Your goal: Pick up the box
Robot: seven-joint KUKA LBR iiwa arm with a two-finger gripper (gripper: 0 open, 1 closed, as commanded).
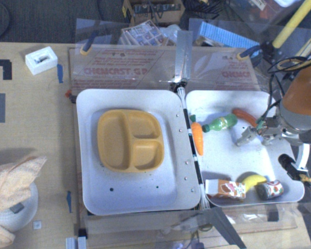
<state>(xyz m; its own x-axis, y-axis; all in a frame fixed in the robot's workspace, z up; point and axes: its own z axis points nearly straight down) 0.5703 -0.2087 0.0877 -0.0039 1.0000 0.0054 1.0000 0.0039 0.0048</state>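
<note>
Box (226, 189) orange-white, lying flat beside banana (253, 180), pincer (247, 136) state unclear

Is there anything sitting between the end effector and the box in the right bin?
Nothing visible lies between them. The end effector is over the middle of the right bin, and the box lies at the near edge with bare bin floor between them. The banana touches the box's right end, with a can beyond.
</note>
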